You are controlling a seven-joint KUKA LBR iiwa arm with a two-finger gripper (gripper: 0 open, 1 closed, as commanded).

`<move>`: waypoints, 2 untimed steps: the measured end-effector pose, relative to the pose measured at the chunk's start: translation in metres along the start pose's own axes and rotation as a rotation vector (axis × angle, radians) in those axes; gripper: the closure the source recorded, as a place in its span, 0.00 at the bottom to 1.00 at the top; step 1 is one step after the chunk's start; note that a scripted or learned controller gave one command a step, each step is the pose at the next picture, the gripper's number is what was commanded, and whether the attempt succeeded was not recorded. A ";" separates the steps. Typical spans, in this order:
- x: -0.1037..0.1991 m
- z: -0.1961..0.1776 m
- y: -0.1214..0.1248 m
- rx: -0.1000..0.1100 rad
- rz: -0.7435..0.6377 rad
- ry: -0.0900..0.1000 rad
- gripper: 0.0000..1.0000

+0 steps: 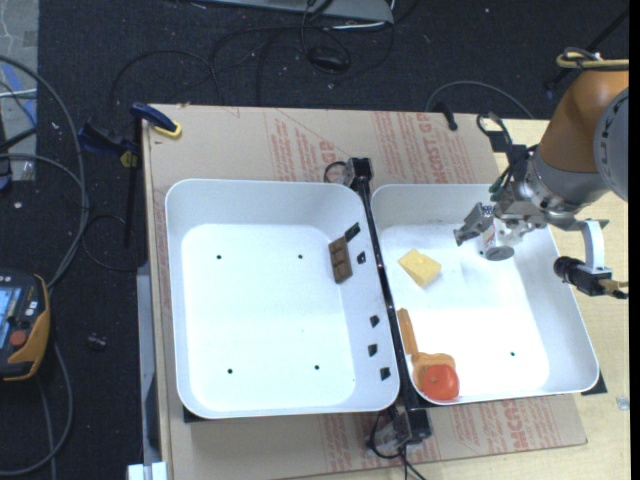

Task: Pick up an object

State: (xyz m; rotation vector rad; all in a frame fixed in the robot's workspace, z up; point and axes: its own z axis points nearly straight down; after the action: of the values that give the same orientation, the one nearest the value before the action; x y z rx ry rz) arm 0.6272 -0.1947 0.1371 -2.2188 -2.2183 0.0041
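Two white bins sit on the table point(260, 138). Inside the right bin point(560, 363), a yellow block point(421, 266) lies just left of the claw point(487, 236), whose fingers are spread apart, holding nothing.

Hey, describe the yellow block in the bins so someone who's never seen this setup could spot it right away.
Look at the right-hand white bin, the one the arm reaches over. In its upper left part, near the divider between the bins, lies the yellow block, flat on the floor by itself. It is pale yellow and squarish, unlike the red and orange piece down in the bin's lower left corner.
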 end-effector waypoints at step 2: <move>0.000 0.009 0.003 -0.011 -0.001 -0.002 1.00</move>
State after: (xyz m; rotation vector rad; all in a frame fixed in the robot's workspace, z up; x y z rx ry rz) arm 0.6297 -0.1946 0.1282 -2.2238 -2.2266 -0.0053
